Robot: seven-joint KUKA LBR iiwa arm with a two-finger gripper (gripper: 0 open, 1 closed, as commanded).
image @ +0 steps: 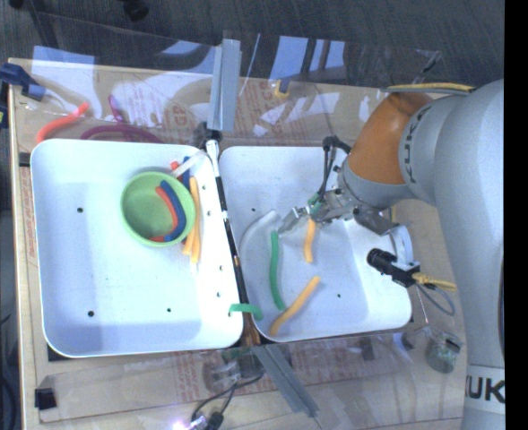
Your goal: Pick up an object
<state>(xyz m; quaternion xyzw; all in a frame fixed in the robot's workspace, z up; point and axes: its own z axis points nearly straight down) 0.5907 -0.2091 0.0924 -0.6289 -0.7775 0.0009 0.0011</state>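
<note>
so my gripper (305, 221) is down in the right bin (385, 307), hanging right over the top end of a short orange stick (309, 240). honestly can't tell what my jaws are doing here, the metal bits blur together from this angle, so I won't claim I've got hold of it

just to the left there's a long green strip (276, 267) curving down the bin floor, and below that a second orange stick (297, 304) lying at a slant. all loose, all near each other

what could go wrong imo: the stick is thin and lies flat, so if I close off-centre it probably skids or pivots out. the green strip is close enough that I could snag or nudge it too

over in the left bin (75, 312) there's a green bowl (159, 208) with red and blue curved pieces inside, and more orange sticks at its right side. how many, no idea, they overlap. my wrist also covers part of the right bin's far corner
</note>
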